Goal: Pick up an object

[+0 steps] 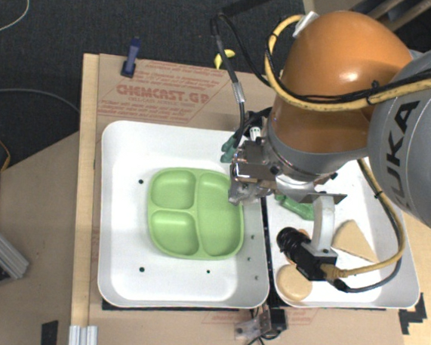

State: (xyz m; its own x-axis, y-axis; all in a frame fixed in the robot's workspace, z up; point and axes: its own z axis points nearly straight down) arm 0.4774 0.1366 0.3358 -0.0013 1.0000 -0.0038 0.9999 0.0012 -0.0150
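Tool [243, 184] sits over the far-right corner of the green divided plate [189, 215], right by the ridge where the left bin [122, 197] meets the right bin [401, 278]. The wrist hides its tip, so its opening cannot be told, nor whether it has hold of anything, and contact with the plate is unconfirmed. The plate is the likely target. It lies flat and open side up, in the middle-right of the left bin, its right rim just beside that bin's right wall. Main risk is that a flat shallow plate offers only a thin rim, so a pinch there would probably slip off. A corner hold is also well off-centre, so the plate may hang, swing or drop on the lift. Second risk is a descent slightly too far right, which lands on the bin ridge instead of the rim or wedges the plate against the wall. Its outline is close to a rounded square, so the long axis is weak. The large compartment runs far-to-near along the right side and the two small ones stack on the left. The whole plate is turned slightly off the bin edges. Tan wedge [357, 238], tan disc [294, 286] and a green piece [300, 209] lie in the right bin, apart from the plate.
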